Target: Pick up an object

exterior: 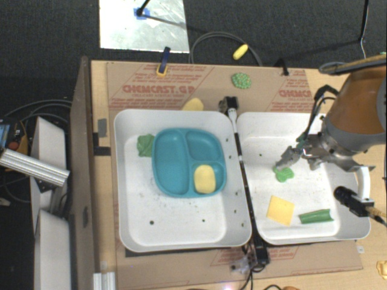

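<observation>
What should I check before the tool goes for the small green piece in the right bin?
1. Target in sight: small green piece lies on the right bin floor. Ok.
2. Tool position: just above and beside the piece. Ok.
3. Finger opening: cannot tell.
4. Piece between the fingers: not seen there. Not ok.
5. Neighbours apart: yellow block and green stick lie apart from the target. Ok.
6. Wall clearance: target lies away from the bin walls. Ok.

Two white bins (130, 162), one blue tray (172, 162)
</observation>
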Tool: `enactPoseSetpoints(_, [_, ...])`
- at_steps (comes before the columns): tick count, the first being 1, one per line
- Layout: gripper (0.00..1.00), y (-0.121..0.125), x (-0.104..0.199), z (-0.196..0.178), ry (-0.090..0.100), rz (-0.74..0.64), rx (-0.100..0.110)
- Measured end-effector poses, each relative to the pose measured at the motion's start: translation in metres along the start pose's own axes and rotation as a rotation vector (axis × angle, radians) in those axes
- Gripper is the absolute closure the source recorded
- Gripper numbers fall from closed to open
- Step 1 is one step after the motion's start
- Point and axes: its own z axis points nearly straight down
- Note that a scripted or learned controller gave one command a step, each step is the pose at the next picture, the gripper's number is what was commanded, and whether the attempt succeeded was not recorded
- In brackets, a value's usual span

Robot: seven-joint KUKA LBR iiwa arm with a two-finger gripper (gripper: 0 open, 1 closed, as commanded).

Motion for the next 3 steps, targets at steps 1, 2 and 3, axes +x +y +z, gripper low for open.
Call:
enactPoseSetpoints(1, [0.00, 0.027, -0.030, 0.113, -0.002, 0.003, 0.001])
enactPoseSetpoints(2, [1.00, 0.029, -0.029, 0.097, -0.001, 0.002, -0.003])
enactPoseSetpoints(3, [1.00, 0.067, 0.063, 0.002, 0.003, -0.012, -0.013])
